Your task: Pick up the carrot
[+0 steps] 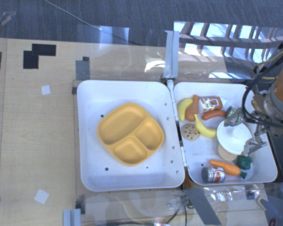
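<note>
Pale wooden table (33,140) is carrying two white bins, the left bin (89,173) holding a yellow divided plate (130,133). Lying near the front of the right bin (269,173) is the orange plastic carrot with green top (225,166), touching a small can (213,174). Open-fingered, the pincer (244,132) is hovering empty over a white bowl (232,138).

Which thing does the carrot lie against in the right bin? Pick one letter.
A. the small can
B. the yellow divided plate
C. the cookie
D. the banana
A: the carrot lies near the front of the right bin, with the small can touching it just below its left end, while the cookie and banana sit farther back.
</note>
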You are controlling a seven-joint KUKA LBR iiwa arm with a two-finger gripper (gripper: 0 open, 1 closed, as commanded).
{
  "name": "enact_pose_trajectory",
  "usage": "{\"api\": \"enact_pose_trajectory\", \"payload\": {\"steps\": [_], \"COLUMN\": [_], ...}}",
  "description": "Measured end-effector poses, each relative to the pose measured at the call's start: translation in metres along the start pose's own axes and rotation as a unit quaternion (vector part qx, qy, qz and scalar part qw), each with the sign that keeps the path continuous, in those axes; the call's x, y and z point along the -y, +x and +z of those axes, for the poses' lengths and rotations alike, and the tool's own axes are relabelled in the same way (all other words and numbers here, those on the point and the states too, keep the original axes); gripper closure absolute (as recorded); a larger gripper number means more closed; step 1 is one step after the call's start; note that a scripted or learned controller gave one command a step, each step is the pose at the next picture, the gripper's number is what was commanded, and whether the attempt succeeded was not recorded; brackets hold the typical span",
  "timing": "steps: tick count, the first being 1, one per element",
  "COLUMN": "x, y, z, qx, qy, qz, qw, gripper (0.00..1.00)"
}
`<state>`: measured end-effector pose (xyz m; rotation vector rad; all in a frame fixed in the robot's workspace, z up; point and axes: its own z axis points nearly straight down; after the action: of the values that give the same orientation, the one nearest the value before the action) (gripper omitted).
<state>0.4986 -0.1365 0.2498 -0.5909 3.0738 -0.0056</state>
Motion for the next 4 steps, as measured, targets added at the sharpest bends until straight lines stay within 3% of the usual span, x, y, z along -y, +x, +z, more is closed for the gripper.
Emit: {"api": "enact_pose_trajectory", "payload": {"steps": [1, 2, 3, 4], "x": [-0.019, 0.026, 0.027, -0.063], "y": [-0.009, 0.012, 0.008, -0.059], "z": [0.147, 0.160, 0.147, 0.062], "qx": [-0.001, 0.000, 0.004, 0.002], "qy": [-0.001, 0.000, 0.003, -0.001], "qz": [-0.082, -0.066, -0.067, -0.127], "qw": [0.9966, 0.9978, 0.9977, 0.9919], "gripper": [0.00, 0.00, 1.00, 1.00]}}
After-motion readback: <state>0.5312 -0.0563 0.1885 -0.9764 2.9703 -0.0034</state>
